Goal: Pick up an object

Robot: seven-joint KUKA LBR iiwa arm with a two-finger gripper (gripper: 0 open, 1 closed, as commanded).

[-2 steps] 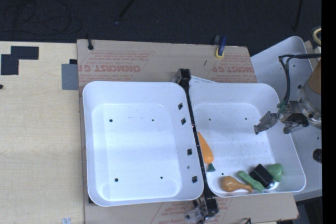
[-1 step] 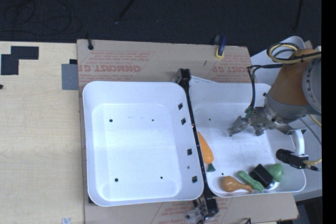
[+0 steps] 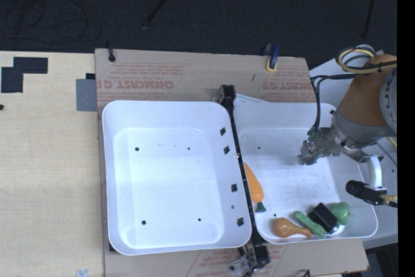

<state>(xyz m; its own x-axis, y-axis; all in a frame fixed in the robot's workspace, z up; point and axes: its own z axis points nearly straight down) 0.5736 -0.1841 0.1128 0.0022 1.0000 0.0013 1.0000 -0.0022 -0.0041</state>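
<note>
- While the arm [image 3: 369,100] is reaching in from the right, its tool [image 3: 310,154] is hanging over the right bin [image 3: 285,123], near the middle of that bin's floor and toward its right wall.
- Whether the tool is released or clenched, I cannot tell; it is showing as a small dark metal cluster, and no object is visibly sitting in it.
- An orange carrot-shaped toy [image 3: 254,186] is lying against the right bin's left wall, tilted, with a small green tip at its lower end.
- Along the near edge of the right bin, several objects are clustering together: a tan pear-shaped piece [image 3: 286,227], a green elongated piece [image 3: 307,222] touching it, a black block [image 3: 323,216] lying across the green one, and a rounded green piece [image 3: 340,210] just beside the block.
- All of these are lying well apart from the tool.
- The left bin [image 3: 170,115] is sitting beside the right one, the two rims touching along a dark strip.
- Both bins are resting on cardboard [image 3: 194,78] spread over the desk [image 3: 45,172].
- A yellow and white cable loop [image 3: 355,56] is curling above the arm's orange band.
</note>
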